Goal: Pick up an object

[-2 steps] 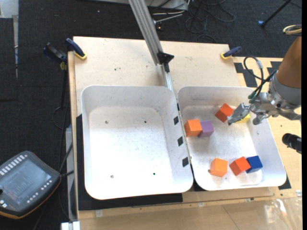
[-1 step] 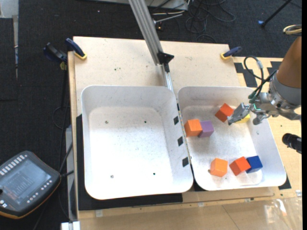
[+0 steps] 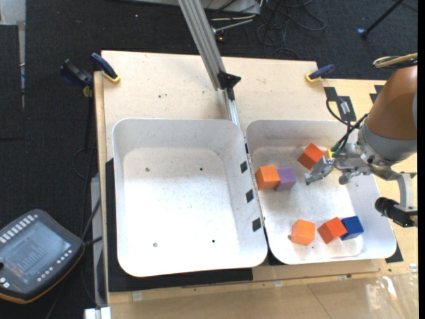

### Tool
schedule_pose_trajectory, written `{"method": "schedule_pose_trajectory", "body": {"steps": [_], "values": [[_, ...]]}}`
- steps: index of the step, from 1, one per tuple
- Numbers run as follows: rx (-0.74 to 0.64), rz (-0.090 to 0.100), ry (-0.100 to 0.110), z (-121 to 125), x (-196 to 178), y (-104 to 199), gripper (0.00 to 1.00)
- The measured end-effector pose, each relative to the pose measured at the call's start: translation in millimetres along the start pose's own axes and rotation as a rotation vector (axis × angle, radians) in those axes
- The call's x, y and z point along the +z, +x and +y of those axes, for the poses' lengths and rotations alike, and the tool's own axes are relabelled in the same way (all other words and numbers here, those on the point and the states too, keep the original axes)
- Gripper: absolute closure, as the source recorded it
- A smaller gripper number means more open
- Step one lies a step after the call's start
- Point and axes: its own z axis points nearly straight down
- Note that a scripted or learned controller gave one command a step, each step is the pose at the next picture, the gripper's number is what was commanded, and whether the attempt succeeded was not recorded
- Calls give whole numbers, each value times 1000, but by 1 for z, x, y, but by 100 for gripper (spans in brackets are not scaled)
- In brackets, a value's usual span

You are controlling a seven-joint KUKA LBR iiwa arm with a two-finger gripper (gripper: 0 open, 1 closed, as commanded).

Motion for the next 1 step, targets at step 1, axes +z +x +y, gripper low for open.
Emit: {"method": "schedule_pose_trajectory", "body": {"steps": [1], "values": [[0, 1, 1, -5, 64, 2, 0]]}}
